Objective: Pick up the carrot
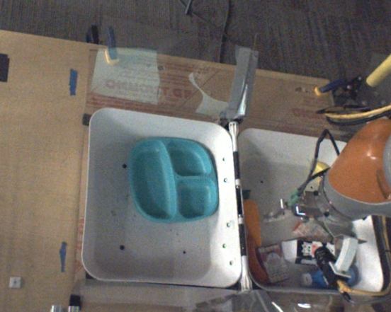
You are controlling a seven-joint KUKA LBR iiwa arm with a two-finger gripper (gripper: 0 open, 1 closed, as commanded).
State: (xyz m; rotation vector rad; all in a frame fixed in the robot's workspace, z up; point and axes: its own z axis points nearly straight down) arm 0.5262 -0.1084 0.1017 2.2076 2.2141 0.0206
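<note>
Bench (23, 165): tan surface with black corner marks and strips of blue tape, carrying two shallow white bins side by side.
Left bin (98, 246): holds a teal divided plate (173, 179) lying flat in its upper middle part; three compartments show, one long and two smaller.
Right bin (267, 154): crowded at its lower end; its upper part is bare white.
Carrot (252, 227): orange, lying lengthwise along the right bin's left wall, just beside the divider between the bins; its lower end runs down next to a small dark packet (274, 263).
Other items: a black-and-white packet (306, 250) and a blue round piece (322, 279) lie near the right bin's lower rim, close under the arm.
Arm (368, 171): grey with an orange band, reaching in from the right over the right bin.
Gripper (301, 214): low over the right bin's middle, to the right of the carrot and apart from it; whether it is spread or closed cannot be told, and nothing is seen held in it.
</note>
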